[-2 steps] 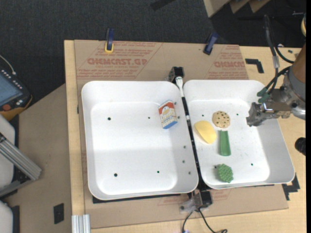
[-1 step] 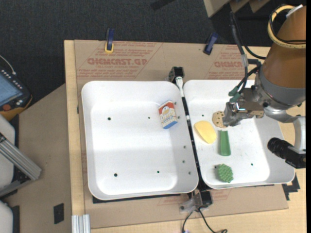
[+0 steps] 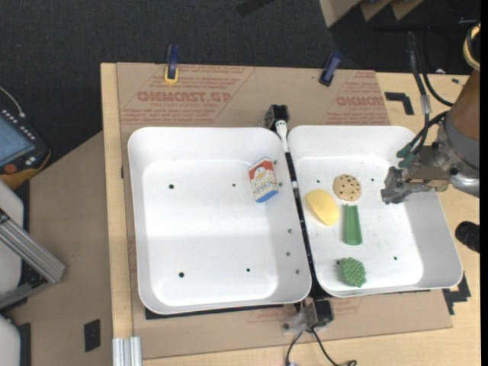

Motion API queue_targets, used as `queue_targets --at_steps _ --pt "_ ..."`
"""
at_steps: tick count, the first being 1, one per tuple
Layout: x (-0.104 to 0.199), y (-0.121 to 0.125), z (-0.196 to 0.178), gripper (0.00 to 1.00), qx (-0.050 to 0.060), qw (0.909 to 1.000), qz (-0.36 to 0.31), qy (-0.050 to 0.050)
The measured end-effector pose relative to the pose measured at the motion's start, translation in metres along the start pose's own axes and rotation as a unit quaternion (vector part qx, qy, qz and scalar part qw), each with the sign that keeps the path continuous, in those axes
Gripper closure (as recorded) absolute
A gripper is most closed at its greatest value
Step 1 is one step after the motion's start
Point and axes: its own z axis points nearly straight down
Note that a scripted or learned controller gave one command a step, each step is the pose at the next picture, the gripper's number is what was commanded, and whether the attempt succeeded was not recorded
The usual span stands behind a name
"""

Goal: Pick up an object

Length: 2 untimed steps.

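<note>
The arm comes in from the right, and its hand [image 3: 393,191] hangs over the right bin [image 3: 438,261], toward that bin's right side. Whether the hand is apart or together I cannot tell from here; nothing shows between its tips.

The things it might take lie in a cluster to its left. A round speckled cookie [image 3: 347,187] sits farthest back, with a yellow lemon-like piece [image 3: 322,207] just beside it to the near left. A green stick [image 3: 351,225] lies lengthwise just nearer than the cookie, and a knobbly green lump [image 3: 351,271] rests apart from the rest near the front rim. In the left bin [image 3: 152,158] a small red, white and blue carton [image 3: 263,180] stands close to the divide.

To my eye the hand is lining up for a reach. The cookie is the closest target, but it is flat and crowded by the yellow piece, so the hand could nudge its neighbours. The green lump looks a safer pick: it stands alone with room on both sides. Whichever is chosen, I'd centre squarely over it, spread wide, and come straight down before closing.
</note>
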Motion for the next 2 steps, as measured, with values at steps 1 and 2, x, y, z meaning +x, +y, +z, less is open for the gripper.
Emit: queue_targets --at_steps 1,2 --pt "0.083 0.001 -0.015 1.00 -0.003 1.0000 -0.007 0.000" --pt "0.065 0.000 -0.036 1.00 -0.004 1.0000 -0.002 -0.001"
